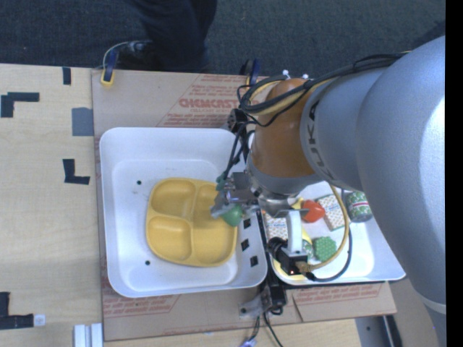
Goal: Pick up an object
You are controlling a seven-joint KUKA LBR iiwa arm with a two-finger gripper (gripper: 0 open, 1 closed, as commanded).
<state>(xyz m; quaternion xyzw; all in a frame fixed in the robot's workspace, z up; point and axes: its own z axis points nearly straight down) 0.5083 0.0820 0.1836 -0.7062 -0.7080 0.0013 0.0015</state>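
The claw (230, 207) hangs over the right edge of the yellow divided tray (189, 223) in the left bin (119, 194), with a small green object (233, 216) at its tip; whether it grips I cannot tell. Open white floor lies left of the tray.

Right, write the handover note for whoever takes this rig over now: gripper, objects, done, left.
Gripper: low over the right edge of the yellow divided tray in the left bin; finger state unreadable, with a small green object right at its tip.
Right bin: orange piece, green textured piece, patterned cards, green-capped jar, partly hidden by the arm.
Done: arm is down at the tray.
Left: confirm a grasp, then lift.
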